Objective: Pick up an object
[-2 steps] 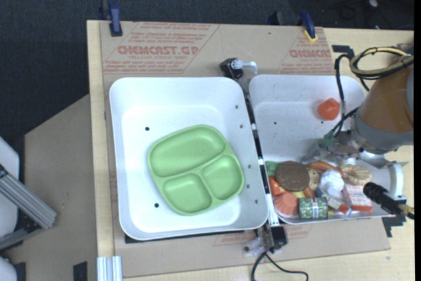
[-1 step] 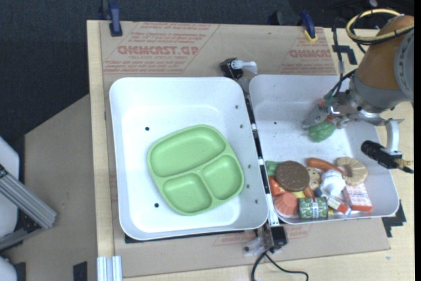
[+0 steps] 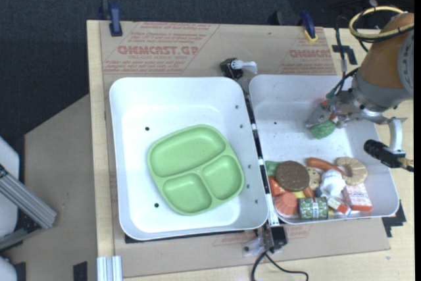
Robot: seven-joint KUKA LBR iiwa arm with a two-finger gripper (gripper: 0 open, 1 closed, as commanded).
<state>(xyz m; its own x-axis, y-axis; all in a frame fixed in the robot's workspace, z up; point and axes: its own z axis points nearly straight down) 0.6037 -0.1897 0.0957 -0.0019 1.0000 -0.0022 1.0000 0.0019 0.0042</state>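
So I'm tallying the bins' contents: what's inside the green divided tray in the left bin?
The green divided tray shows three compartments, all bare green plastic with nothing in them. What lies beneath the tray on the left bin floor is covered.

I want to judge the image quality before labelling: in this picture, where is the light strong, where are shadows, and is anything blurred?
Camera view: even light overall; the white bins are bright and nearly washed out, with little surface detail; a soft shadow lies under the green divided tray; the gripper and the small green object at it look slightly blurred; the pile of toy food is sharp enough to tell colours but not labels.
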